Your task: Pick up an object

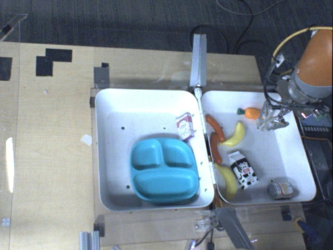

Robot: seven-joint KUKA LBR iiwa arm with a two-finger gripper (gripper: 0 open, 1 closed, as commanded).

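End effector (272, 120) low over right bin (296, 155), upper right corner; finger state cannot tell, nothing seen held. Carrot (251, 113) just beside, bananas (235, 135) near. Pick not yet done; grasp, lift left.

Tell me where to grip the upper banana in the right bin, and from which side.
Grip the upper banana across its curved middle, coming straight down. It lies flat, its lower end beside the sausage, so the middle looks like the clearest part.
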